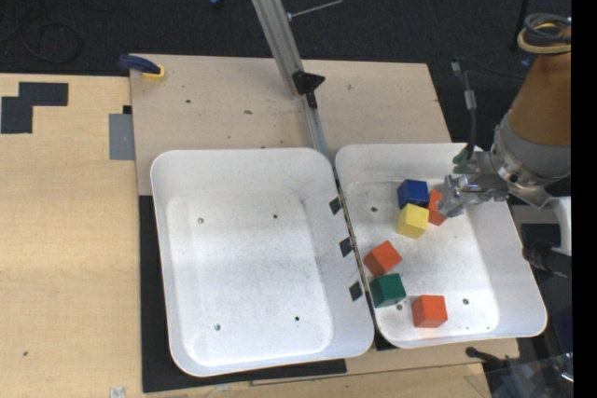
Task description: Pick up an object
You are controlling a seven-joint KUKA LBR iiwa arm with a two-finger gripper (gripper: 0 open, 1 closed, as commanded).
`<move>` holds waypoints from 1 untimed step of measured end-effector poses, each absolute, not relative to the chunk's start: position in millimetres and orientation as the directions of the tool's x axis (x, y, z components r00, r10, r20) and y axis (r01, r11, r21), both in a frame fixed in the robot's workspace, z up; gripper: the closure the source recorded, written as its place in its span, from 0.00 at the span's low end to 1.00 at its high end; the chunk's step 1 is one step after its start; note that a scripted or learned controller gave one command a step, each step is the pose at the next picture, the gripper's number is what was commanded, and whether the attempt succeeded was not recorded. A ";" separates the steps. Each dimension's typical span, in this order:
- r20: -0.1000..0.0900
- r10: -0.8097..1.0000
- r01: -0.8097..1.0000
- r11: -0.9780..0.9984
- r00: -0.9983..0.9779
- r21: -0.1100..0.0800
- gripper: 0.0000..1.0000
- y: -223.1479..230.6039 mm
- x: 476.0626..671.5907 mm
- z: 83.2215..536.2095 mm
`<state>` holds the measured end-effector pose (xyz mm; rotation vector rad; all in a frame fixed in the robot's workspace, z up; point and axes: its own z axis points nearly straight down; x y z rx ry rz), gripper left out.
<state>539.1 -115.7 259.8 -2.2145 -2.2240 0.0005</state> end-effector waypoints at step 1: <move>0.003 1.000 1.000 0.004 -0.004 -0.004 1.00 -63.9 547.2 253.8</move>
